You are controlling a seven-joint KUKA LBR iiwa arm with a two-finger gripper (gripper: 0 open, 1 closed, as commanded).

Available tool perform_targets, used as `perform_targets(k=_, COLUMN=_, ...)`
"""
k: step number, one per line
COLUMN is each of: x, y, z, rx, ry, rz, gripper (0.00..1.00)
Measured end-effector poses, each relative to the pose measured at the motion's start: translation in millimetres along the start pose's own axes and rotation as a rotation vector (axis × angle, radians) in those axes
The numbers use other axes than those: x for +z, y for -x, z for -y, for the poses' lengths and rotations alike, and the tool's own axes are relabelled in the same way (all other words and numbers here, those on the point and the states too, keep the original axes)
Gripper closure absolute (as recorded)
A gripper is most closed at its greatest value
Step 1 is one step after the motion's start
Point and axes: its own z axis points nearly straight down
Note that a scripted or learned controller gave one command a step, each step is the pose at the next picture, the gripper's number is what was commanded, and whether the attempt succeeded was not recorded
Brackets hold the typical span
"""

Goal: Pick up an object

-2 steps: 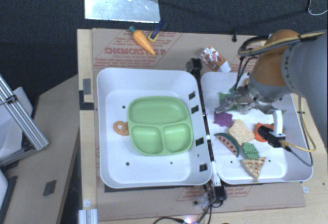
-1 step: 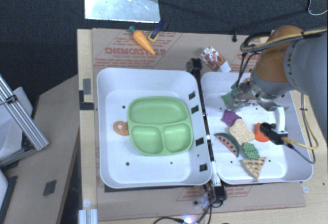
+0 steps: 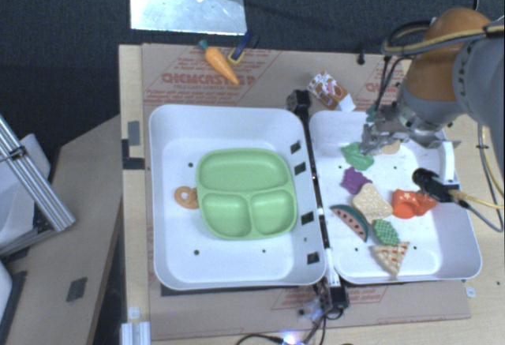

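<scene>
Pieces of toy food lie scattered in the right bin [image 3: 446, 253]. The one closest to the hand [image 3: 379, 138] is a green piece [image 3: 357, 155] at the far left of that bin. It sits just to the near left of the hand, either touching it or barely apart; which of the two cannot be told. Whether the hand is open or closed, and whether it has hold of anything, cannot be told either.

Just nearer than the green piece lies a purple piece [image 3: 355, 178]. After it come a pale cracker [image 3: 372, 201], a watermelon slice [image 3: 349, 221], a green crinkled piece [image 3: 386, 231] and a pizza slice [image 3: 390, 257] at the near end. An orange-red piece [image 3: 410, 203] lies to the right of the cracker. The arm [image 3: 473, 75] reaches in from the right over the bin's far right corner.

The left bin [image 3: 170, 245] holds a green divided plate [image 3: 237, 170], with a small pretzel [image 3: 187, 197] just left of it. On the bench [image 3: 268, 71] beyond the bins lie a carrot [image 3: 221, 65] and a small wrapped snack [image 3: 327, 89].
</scene>
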Motion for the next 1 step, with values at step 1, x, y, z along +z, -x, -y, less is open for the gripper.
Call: perform_targets(k=1, x=-45.7, y=6.0, z=-3.8, rx=0.001, ry=-0.001, rz=0.000, gripper=1.00)
